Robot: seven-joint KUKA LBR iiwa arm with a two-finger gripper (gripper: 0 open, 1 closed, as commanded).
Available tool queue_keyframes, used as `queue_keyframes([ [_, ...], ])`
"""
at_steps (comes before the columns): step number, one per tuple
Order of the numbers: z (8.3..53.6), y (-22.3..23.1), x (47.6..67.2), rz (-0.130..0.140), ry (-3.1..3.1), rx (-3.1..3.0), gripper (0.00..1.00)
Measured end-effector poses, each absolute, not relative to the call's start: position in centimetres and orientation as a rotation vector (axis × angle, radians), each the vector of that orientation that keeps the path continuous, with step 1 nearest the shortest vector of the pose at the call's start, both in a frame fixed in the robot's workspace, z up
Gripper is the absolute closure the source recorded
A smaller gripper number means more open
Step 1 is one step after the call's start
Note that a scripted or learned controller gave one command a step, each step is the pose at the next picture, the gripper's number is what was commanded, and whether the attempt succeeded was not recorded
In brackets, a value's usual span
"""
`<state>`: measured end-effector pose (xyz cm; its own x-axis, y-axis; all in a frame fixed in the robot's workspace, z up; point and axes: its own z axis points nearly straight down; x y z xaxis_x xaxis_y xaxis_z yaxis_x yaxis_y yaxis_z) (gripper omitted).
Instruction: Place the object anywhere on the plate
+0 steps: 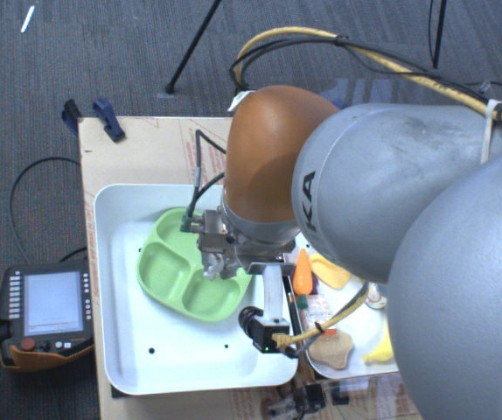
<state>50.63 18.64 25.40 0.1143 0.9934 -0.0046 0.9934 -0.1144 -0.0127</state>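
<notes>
Nearest the camera, at about five o'clock, the right shallow white bin (pixel 356 367) holds a tan cookie-shaped toy (pixel 331 350), a yellow banana-like piece (pixel 379 352) and, farther up, an orange carrot-shaped toy (pixel 303 275) beside a pale yellow piece (pixel 331 275). At centre, the left shallow white bin (pixel 118 322) holds a light green divided plastic plate (pixel 165 268). Over the plate's three o'clock edge hangs the two-finger gripper (pixel 216 269); whether it is released or clenched cannot be told.
</notes>
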Motion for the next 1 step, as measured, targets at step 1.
queue_keyframes([
  [1,25.54,18.69,50.65,0.016,-2.09,-2.339,0.0],
])
